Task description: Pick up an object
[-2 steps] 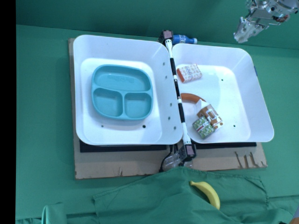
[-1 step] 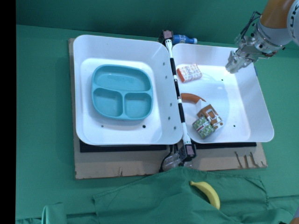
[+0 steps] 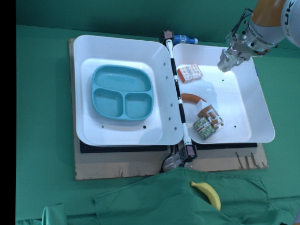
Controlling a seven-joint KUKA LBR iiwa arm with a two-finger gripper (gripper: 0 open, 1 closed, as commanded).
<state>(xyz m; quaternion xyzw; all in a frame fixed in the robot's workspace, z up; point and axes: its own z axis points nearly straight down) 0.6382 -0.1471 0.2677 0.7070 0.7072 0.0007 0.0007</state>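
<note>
Arm reaches in over the right bin (image 3: 262, 111), gripper (image 3: 228, 62) hovering at its far edge; whether it's clenched, I cannot tell. Orange-white carton (image 3: 189, 72) lies just beside it, inside the bin.

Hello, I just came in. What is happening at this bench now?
A robot arm reaches in from the right, and its pincer hangs over the far part of the right bin. It holds nothing that I can see. In that bin lie an orange-and-white carton, a sausage and two small boxes, all apart from the pincer. The left bin holds a teal divided plate. A banana lies on the green cloth in front.
</note>
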